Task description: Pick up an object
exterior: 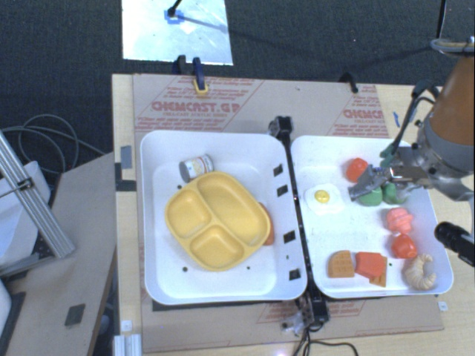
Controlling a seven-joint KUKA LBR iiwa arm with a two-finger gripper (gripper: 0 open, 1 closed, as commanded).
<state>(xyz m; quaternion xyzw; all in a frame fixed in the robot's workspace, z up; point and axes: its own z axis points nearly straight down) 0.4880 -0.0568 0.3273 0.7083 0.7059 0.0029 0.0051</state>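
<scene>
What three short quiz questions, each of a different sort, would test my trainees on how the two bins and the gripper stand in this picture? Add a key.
1. True or false: the yellow divided plate lies in the right bin.
2. Which item lies nearest the gripper? A) the croissant B) the green toy C) the small jar
3. Fill in: the fried egg lies in the ____ bin, near the divider.

Key
1. False: it lies in the left bin, with the small jar beside it.
2. B: the green toy lies right by the fingertips.
3. right
</scene>
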